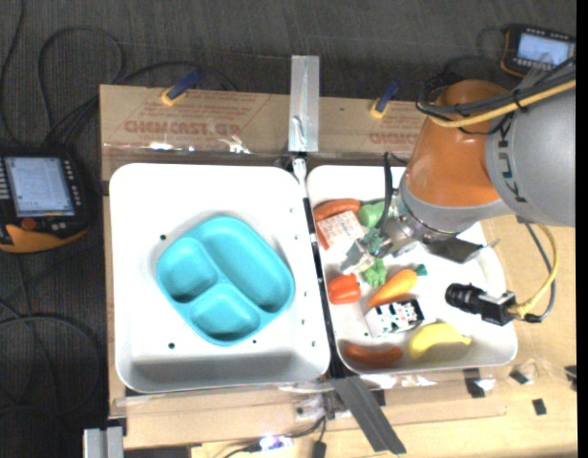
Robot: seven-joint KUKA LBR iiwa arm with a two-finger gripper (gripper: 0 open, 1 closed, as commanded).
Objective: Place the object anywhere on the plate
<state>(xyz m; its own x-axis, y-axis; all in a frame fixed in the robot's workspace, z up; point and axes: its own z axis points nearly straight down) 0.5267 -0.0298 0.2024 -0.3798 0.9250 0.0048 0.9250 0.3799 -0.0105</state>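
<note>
Turquoise plate waits bare in your left bin; the gripper is down among the right bin's toy food near the carrot, jaw state unclear. You're picking: secure something, then carry left.

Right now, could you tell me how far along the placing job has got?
Nothing looks placed yet: the blue plate in the left bin carries no object. In hand: the gripper is down among the toy food in the right bin, near the carrot. Left: grasp, carry, release on the plate.
</note>
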